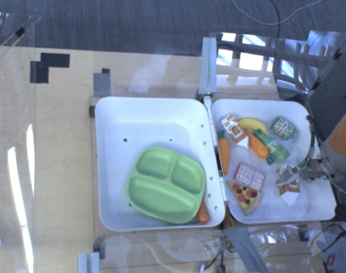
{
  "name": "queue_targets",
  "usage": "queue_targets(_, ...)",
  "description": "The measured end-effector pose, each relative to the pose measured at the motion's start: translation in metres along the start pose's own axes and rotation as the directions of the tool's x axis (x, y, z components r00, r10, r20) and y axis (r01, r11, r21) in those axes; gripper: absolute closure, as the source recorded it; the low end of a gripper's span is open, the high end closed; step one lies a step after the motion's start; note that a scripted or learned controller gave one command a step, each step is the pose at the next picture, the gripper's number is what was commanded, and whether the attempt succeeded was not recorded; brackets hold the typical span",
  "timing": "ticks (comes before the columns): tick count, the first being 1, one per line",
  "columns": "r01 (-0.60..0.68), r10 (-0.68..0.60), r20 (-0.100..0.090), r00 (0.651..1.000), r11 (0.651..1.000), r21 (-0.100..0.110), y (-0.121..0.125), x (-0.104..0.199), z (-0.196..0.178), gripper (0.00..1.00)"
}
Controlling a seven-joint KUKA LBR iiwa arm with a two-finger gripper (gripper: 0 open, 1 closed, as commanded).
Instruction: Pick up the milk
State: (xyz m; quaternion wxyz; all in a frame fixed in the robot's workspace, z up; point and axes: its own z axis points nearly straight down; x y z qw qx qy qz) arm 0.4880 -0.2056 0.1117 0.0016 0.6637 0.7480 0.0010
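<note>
Two small white cartons with brown markings lie in the right bin (321, 209). One carton (234, 130) rests at the bin's back left, beside a banana (254, 122). The other carton (290, 192) lies near the front right. My gripper (285, 177) hovers right at this second carton's top edge, reaching in from the right with the grey and orange arm (339, 147) behind it. From this angle I cannot make out whether the gripper touches the carton.
The right bin also holds a green can (282, 128), a green bottle (274, 150), two orange carrots (257, 144) (223, 155), a checked box (248, 176) and a pizza slice (245, 197). In the left bin (122, 124) lies a green divided plate (167, 185).
</note>
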Motion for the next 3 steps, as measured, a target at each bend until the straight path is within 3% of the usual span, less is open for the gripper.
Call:
queue_targets(1, 0.002, -0.002, 0.003, 1.000, 1.000, -0.007, 0.003, 0.000, -0.012, 1.00)
queue_targets(2, 0.004, -0.004, 0.005, 1.000, 1.000, -0.013, 0.006, 0.000, -0.023, 1.00)
queue_targets(3, -0.003, 0.003, 0.002, 1.000, 1.000, -0.005, 0.033, 0.034, -0.113, 1.00)
